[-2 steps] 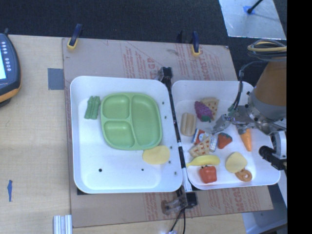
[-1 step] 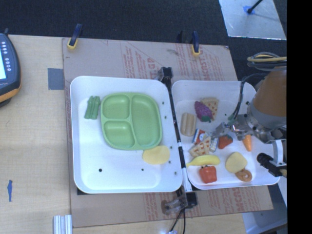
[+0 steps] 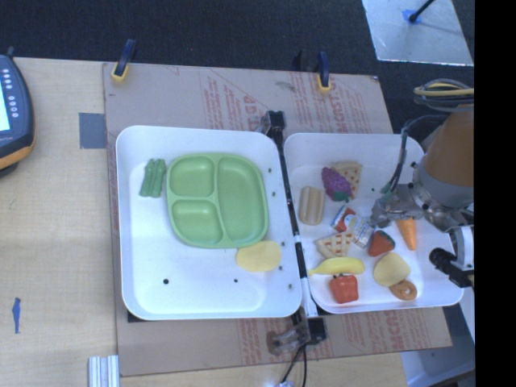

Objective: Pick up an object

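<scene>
Jaws [image 3: 379, 216]: state cannot be determined; they sit low among the clutter in the right bin [image 3: 403, 303], partly masked by the wrist. Toy foods crowd around them: a red piece [image 3: 381, 243] and an orange carrot [image 3: 408, 232] just beside, a banana [image 3: 337, 266] nearer. The arm [image 3: 451, 160] is cut off at the right. The left bin [image 3: 133, 216] holds a green tray [image 3: 216, 200].

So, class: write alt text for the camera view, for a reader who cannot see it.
A grey robot arm reaches from the right over the right white bin of toy food. The left white bin holds a green divided plate, green beans and a yellow piece.
</scene>
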You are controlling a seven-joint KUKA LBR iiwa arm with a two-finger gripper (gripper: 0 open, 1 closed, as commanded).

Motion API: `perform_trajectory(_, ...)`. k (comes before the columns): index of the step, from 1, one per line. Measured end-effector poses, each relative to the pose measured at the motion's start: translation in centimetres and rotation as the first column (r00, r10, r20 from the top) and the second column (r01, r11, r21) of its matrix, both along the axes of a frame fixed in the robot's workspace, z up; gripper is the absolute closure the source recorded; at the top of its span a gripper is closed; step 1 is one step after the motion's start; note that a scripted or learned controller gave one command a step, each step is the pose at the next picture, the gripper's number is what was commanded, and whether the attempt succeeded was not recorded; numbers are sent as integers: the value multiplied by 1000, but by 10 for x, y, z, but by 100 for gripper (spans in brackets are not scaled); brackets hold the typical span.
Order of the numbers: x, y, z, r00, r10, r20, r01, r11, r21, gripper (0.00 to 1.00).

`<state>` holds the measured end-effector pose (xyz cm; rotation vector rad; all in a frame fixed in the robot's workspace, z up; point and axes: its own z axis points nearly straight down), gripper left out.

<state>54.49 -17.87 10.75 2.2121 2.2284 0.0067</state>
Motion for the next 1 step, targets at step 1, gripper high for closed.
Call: perform_trajectory(1,0,0,-1,1000,-1,-1,1,1000,0,0)
